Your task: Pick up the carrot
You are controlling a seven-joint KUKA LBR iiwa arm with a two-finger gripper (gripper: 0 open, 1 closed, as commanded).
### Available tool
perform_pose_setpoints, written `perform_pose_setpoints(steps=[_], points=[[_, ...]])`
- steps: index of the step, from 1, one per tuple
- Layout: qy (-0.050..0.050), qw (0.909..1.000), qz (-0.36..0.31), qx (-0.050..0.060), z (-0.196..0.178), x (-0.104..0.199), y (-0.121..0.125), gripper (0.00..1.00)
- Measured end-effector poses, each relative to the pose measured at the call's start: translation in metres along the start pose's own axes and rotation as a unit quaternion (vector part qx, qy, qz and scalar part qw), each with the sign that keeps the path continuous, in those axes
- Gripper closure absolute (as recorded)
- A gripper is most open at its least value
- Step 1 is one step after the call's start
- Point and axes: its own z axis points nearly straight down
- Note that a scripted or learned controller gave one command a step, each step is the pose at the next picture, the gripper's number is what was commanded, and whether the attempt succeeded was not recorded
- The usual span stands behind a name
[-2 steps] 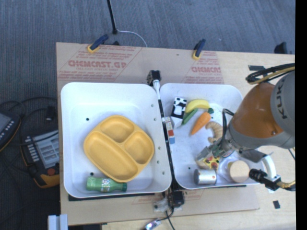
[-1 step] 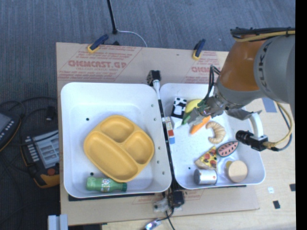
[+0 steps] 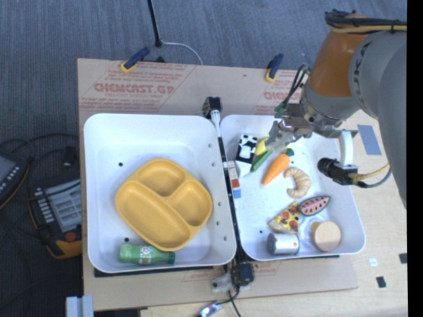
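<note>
Over the right bin (image 3: 357, 240), at its upper middle, hangs the gripper (image 3: 285, 132), slung beneath the grey arm (image 3: 370, 65) that comes in from three o'clock. Whether it is released or clenched, I cannot tell; the tip is a dark tangle against the bin floor from this height.

And the target is right there! The carrot (image 3: 276, 168) lies on the white floor just beside the tip, at about seven o'clock from it. Its long axis runs on a slant, green leafy top up toward eleven o'clock and orange point down toward seven. Nothing shows it lifted; by my reading it rests on the bin floor, so the pick is not yet made.

Crowded neighbourhood, though. A black-and-white patterned block (image 3: 246, 148) sits at nine o'clock from the carrot, close to its greens, and a pale croissant (image 3: 299, 181) curls at four o'clock, near the orange tip. My call: the coming move turns on that short drop toward seven o'clock, with the close taken across the slanted body rather than along it.

Off in the left bin, the yellow divided plate (image 3: 164, 203) and green bottle (image 3: 147, 254) are well apart from the action.
</note>
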Motion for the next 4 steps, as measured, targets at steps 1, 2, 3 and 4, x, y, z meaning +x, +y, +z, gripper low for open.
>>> perform_pose_setpoints(steps=[1,2,3,4], points=[[0.000,0.9658,0.259,0.001,0.034,-0.046,-0.030,1.00],[0.001,0.9846,0.175,-0.003,0.123,-0.036,-0.070,1.00],[0.001,0.9846,0.175,-0.004,0.123,-0.035,-0.069,0.00],[0.000,0.9980,0.063,0.000,0.100,-0.110,-0.010,0.00]])
